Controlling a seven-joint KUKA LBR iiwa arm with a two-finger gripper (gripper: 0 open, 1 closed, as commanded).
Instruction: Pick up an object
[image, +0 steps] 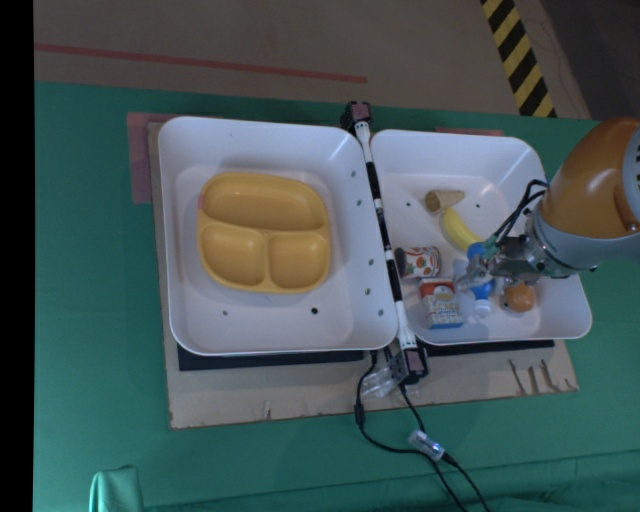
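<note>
We see the gripper (484, 266) low in the right bin (560, 325), just beside the banana (458, 229); we cannot tell its grasp state.

Crowded near half of the right white bin (520, 150): small red-labelled can (421, 262), flat red-and-blue packet (440, 303), clear plastic bottle (474, 285), round orange fruit (518, 297), close together. Yellow banana (458, 229) and tan cone-shaped piece (443, 199) mid-bin. Open floor along the far wall. Left white bin (190, 140) mostly taken by a yellow three-compartment plastic tray (265, 244); bare margins around it.
</note>
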